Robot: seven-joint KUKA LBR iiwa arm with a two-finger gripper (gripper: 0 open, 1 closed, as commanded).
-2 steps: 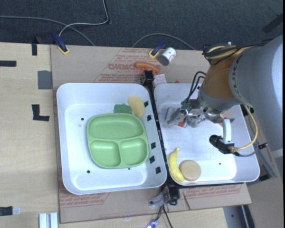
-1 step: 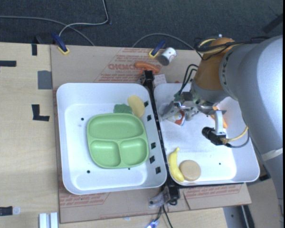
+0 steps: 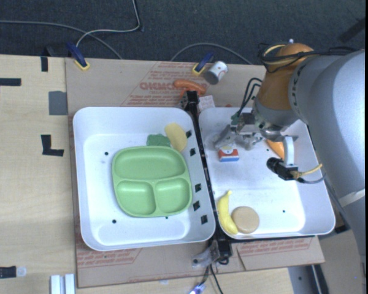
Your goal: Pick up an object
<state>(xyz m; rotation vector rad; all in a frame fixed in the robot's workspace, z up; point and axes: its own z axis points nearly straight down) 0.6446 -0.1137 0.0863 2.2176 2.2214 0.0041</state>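
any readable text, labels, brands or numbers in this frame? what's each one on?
None can be read with confidence.
Cardboard sheet under the bins: red printed lettering and a logo, too blurred and slanted to read.
Small red, white and blue box in the right bin, below the gripper: any print is too small to read.

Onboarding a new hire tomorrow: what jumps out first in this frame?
The big grey arm with its orange band comes in from the right, its hand low in the right bin just above a small red and blue box. Next, the green divided plate fills the middle of the left bin. A banana and a round tan piece sit at the right bin's near edge.
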